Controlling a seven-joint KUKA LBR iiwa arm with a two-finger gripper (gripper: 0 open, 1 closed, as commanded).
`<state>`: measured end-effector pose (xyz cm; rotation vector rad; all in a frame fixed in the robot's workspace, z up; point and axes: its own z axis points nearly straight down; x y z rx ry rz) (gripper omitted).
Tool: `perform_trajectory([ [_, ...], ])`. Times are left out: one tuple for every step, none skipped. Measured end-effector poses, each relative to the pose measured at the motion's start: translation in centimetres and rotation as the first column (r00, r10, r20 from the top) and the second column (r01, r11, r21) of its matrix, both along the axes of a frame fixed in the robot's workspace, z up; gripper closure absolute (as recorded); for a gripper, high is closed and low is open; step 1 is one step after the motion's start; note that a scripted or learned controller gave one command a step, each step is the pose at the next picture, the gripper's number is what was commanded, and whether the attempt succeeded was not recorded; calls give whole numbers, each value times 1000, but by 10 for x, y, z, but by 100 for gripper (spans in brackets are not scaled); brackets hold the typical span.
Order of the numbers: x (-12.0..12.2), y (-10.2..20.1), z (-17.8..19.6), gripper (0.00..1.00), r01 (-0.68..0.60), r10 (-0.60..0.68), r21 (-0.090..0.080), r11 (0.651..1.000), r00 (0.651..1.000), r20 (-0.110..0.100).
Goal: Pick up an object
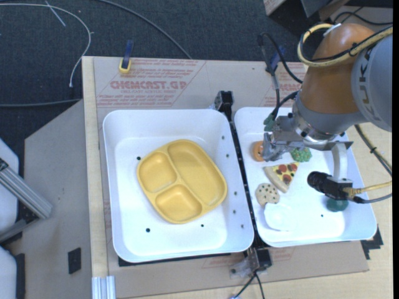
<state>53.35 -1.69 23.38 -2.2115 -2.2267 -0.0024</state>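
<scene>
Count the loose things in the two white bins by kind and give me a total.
Divided yellow tray, left bin: 1
Pizza slice: 1
Cookie: 1
Orange round piece: 1
Green piece: 1
White plate: 1
Total: 6, five of them in the right bin beneath the end effector.

Glossy yellow plastic tray (181, 180) in smooth white plastic bin (118, 167); matt cardboard (149, 85) beneath.

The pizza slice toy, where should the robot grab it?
Probably across the pizza slice at its wide crust end, coming straight down from above. It lies flat in the right bin, so only its side edges offer a grip. The cookie sits close by its lower end, so the upper end looks freer.
</scene>
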Motion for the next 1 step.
perform_trajectory([
  [14,54,-12,100,1,-1,-2,1000,1000,2],
])
